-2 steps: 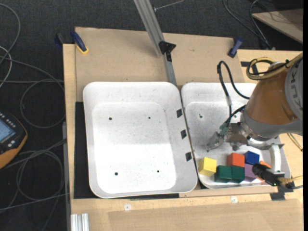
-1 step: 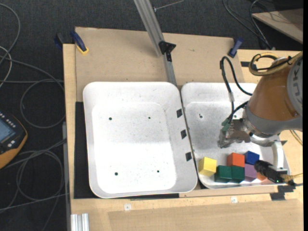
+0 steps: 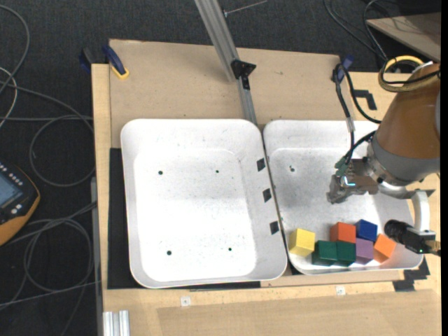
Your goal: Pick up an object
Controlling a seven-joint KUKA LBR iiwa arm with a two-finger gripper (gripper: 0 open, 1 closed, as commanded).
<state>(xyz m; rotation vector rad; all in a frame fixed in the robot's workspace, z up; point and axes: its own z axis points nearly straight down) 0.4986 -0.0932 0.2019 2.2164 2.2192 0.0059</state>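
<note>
A cluster of blocks is seen at the near edge of the right bin [image 3: 308, 145]: a yellow block [image 3: 302, 241] at the left, then a green block [image 3: 333, 252], a red-orange block [image 3: 345, 232], a blue block [image 3: 367, 229], a purple block [image 3: 365, 249] and an orange block [image 3: 384, 245]. The hand [image 3: 341, 190] is seen above the bin floor, just beyond the blocks, apart from them; nothing is seen in it, and its opening cannot be told. The left bin [image 3: 140, 142] lies beside it on the wooden surface [image 3: 175, 75]. No writing can be read.

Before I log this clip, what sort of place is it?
Probably a robotics lab: a wooden bench with two white bins, loose cables on dark carpet, and the arm over coloured blocks.
</note>
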